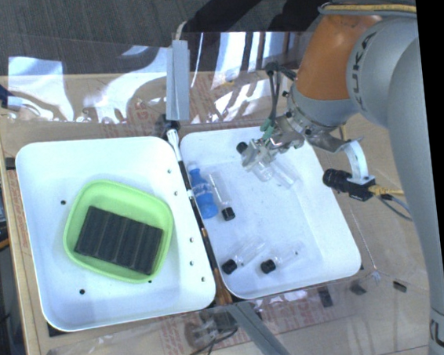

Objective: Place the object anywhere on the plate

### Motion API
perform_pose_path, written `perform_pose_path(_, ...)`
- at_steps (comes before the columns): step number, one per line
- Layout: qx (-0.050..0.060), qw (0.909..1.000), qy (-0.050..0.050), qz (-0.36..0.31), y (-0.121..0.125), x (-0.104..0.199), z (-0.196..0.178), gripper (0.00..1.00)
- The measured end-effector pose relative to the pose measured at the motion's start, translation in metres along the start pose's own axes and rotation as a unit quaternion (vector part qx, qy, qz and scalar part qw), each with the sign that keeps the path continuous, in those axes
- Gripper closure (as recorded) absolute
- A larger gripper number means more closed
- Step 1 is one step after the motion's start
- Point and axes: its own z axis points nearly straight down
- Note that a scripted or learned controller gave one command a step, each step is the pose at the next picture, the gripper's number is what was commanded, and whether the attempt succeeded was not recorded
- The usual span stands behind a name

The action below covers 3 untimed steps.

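A lime-green plate point(155, 206) lies in the left bin point(39, 164) with a dark grey ribbed block point(122, 238) resting on it. My gripper point(258, 159) hangs over the upper middle of the right bin point(329, 224), far from the plate. A clear vial with a black cap point(242, 147) sits right at the gripper's left side; whether it is gripped is unclear. A blue piece point(202, 194) lies by the right bin's left wall, beside a clear vial with a black cap point(226, 212).
Two more clear black-capped vials point(241, 258) point(280, 260) lie near the right bin's front edge. A grey bar point(176, 79) stands behind the divide between the bins. A black plug on a white strap point(347, 182) hangs off the arm at the right.
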Motion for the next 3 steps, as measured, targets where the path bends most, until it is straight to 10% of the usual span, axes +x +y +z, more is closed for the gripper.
perform_pose_path(2,-0.001,0.9847,-0.001,-0.174,0.064,0.121,0.026,1.0)
perform_pose_path(3,-0.001,0.9847,-0.001,-0.174,0.064,0.121,0.026,0.0)
